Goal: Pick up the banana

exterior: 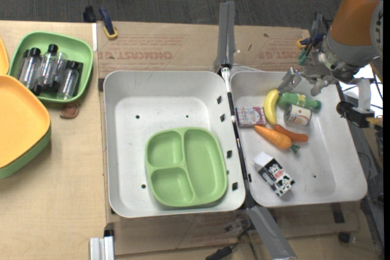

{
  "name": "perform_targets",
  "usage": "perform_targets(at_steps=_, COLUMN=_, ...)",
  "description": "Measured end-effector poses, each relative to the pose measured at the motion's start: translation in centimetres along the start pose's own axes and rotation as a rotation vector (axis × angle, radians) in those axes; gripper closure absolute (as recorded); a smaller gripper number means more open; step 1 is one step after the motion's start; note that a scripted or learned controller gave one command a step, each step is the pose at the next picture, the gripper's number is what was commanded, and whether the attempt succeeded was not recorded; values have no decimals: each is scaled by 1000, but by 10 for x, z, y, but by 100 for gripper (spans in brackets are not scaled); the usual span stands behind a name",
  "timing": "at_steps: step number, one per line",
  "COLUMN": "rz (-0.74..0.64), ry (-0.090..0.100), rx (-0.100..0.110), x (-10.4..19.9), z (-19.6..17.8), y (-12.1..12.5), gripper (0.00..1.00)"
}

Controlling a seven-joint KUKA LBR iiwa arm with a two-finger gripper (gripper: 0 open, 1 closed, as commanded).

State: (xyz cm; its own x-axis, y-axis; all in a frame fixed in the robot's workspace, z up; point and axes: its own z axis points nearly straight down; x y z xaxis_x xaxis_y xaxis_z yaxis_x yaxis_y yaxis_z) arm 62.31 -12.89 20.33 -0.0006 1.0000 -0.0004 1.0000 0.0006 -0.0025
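The banana lies in the right bin, near its back left part, standing roughly upright in the view. Just right of it are a green bottle and a small can; a pink packet sits to its left and a carrot just below. A black-and-white carton lies further forward. The end effector hovers just above and to the right of the banana, not touching it; its fingers appear spread, with nothing between them. The left bin holds a green divided tray. Cardboard on the worktop reads "CHEMCHZT", seen upside down.
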Motion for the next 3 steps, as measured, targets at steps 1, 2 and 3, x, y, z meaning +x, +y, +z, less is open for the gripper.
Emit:
perform_targets(at_steps=1, rz=-89, ry=-4, rx=-28, x=0, z=86, y=30, gripper=0)
perform_targets(at_steps=2, rz=-162, ry=-2, rx=-5, x=15, z=110, y=36, gripper=0)
perform_targets(at_steps=3, rz=-160, ry=-3, rx=-6, x=14, z=101, y=37, gripper=100)
